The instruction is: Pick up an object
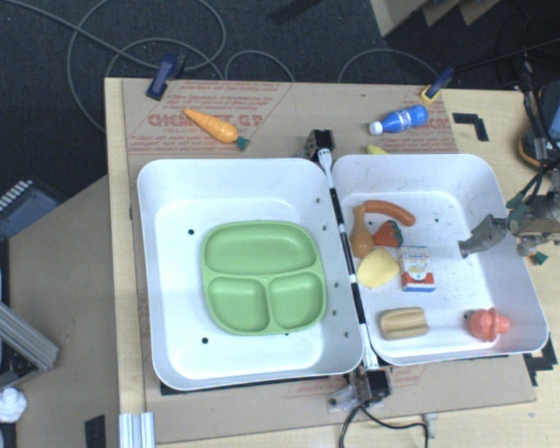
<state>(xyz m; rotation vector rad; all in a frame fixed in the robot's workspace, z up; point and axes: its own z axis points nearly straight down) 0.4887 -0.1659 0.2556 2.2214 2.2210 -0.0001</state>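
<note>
Several small toys lie in the right bin (481, 180), any of which would answer the task of picking up an object, as the pincer (478, 238) hangs over that bin's right half, entering from the rim side. Taking the milk carton (417, 274) as landmark: a yellow lemon (377, 270) sits just left of it, almost touching; a hot dog (385, 212) lies above it, with a red-and-orange piece (375, 236) between; a bread roll (402, 322) rests below it; a pink toy (486, 324) sits well to the carton's lower right, near the bin's corner. The pincer is to the carton's right and a little above, apart from it, over bare bin floor.

Its grey tip shows as one blurred wedge; whether it is spread or closed cannot be told from this angle, and nothing is seen in its grip or touching it.

Judging from the layout, the carton and the pink toy are the likeliest targets, being nearest and with free space around them. A clean try would centre the pincer over one piece alone, descend straight, and close across its narrow side. The crowded cluster by the left wall looks riskier, since neighbours could be nudged. The green tray (262, 277) fills the left bin (168, 194), well left of the carton.
</note>
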